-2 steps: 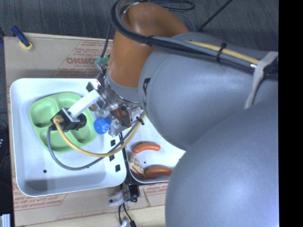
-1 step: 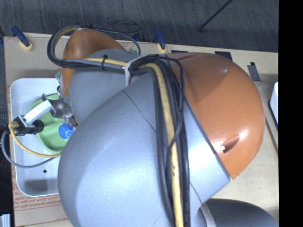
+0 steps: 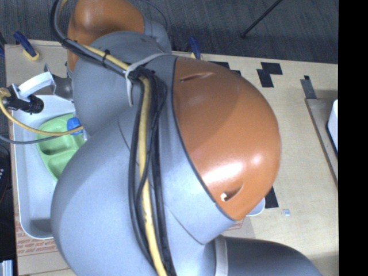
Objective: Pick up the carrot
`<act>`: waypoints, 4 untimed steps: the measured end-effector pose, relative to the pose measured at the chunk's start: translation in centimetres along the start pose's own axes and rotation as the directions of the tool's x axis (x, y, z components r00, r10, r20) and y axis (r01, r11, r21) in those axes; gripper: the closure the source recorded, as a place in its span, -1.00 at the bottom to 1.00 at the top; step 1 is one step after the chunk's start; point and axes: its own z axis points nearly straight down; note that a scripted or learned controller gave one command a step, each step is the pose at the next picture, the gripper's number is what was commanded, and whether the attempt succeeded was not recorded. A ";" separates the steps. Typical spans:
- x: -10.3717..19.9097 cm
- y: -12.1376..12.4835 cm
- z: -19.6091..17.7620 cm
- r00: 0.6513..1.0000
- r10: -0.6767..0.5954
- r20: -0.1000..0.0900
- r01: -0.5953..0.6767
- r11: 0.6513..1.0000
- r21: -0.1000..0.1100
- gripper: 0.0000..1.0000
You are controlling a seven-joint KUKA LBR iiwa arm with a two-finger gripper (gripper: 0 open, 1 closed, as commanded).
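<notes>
The arm's grey and orange body [image 3: 190, 154] looms close to the camera and hides most of both bins. Its wrist end reaches over the far corner of the left bin [image 3: 26, 183], where some metal of the gripper [image 3: 59, 88] peeks out beside the arm. In the visible strip of that bin lies a light green object [image 3: 57, 145] with a small blue thing [image 3: 73, 123] at its far edge, both partly covered by the arm.
Tan bench surface [image 3: 299, 154] with black marks lies to the right of the arm. A white object's edge [image 3: 334, 122] sits at the far right. Blue clamps [image 3: 26, 45] hold the bench's back edge.
</notes>
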 end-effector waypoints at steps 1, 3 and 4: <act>-7.9 -1.9 -5.8 0.999 -0.035 0.000 0.035 0.999 0.000 1.00; -12.6 8.7 -15.6 0.996 -0.086 0.001 0.086 0.996 0.002 1.00; -10.9 13.5 -9.7 1.000 0.017 0.003 -0.017 1.000 0.003 1.00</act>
